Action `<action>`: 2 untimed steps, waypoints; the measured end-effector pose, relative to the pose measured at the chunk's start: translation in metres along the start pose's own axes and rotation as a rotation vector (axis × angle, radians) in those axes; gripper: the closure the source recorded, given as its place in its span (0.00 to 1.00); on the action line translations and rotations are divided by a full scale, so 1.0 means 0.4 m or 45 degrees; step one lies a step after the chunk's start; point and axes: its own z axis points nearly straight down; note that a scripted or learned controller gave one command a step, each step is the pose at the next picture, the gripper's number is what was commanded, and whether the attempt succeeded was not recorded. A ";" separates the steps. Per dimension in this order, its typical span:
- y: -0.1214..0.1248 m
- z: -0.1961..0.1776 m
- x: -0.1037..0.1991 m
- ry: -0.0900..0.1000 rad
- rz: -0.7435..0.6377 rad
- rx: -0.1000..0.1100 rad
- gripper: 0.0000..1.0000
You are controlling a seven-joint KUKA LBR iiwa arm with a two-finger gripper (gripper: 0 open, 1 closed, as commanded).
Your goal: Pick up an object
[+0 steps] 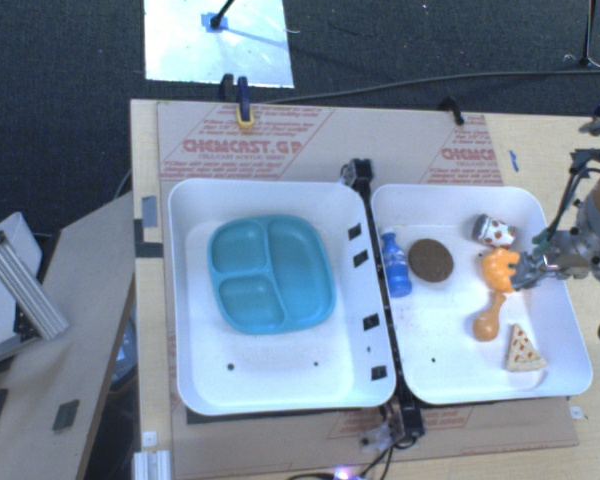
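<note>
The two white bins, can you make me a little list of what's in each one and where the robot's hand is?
left bin: a blue divided plate
right bin: a blue bottle, a brown round cookie, an orange pear-shaped toy, a pizza slice, a small white and red toy
bottle position: against the wall between the bins
gripper: at the right bin's right side, touching or just above the orange toy's top
holding anything: cannot tell
</note>
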 end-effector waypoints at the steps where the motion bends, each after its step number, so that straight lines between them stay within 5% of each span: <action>1: 0.011 -0.010 0.149 0.005 -0.007 0.005 1.00; 2: 0.042 0.005 0.306 0.005 -0.008 0.006 1.00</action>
